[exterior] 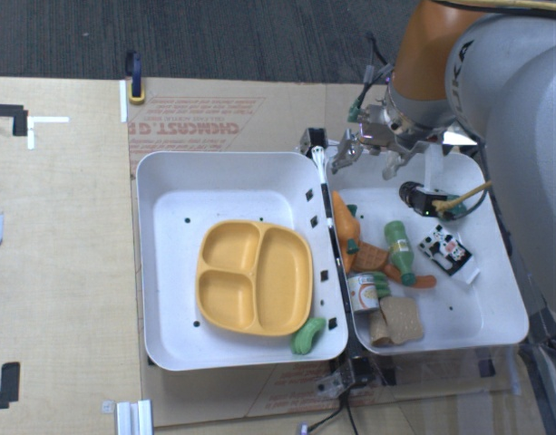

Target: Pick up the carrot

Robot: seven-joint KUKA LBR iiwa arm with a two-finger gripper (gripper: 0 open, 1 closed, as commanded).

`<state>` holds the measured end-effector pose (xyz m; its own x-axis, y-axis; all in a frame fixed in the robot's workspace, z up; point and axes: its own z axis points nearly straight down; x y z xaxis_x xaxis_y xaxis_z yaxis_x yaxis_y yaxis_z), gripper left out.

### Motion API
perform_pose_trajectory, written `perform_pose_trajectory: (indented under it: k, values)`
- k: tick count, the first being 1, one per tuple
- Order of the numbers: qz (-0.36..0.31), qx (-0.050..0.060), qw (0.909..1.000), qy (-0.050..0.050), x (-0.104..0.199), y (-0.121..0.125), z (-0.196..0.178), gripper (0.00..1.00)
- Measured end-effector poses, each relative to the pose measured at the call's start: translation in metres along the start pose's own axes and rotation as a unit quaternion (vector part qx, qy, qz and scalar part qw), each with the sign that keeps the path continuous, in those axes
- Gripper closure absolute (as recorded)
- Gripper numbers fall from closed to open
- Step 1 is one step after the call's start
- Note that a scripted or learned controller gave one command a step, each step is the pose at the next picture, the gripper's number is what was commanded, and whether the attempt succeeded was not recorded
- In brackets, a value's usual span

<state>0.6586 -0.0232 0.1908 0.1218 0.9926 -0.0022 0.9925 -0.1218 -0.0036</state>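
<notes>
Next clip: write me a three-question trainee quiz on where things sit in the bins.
1. True or false: the yellow plate lies in the same bin as the carrot.
2. What lies just right of the carrot's lower end? A) green bottle B) a spoon C) a cup
3. Fill in: the gripper hangs over the right bin's ____ edge.

Key: 1 false; 2 A; 3 far (top in the camera view).
</notes>
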Motion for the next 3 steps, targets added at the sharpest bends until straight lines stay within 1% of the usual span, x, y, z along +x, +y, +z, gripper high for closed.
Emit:
perform_pose_trajectory:
  k: [3]
  values:
    - [0.0, 0.0, 1.0, 0.0, 0.0, 0.0, 0.0, 0.0]
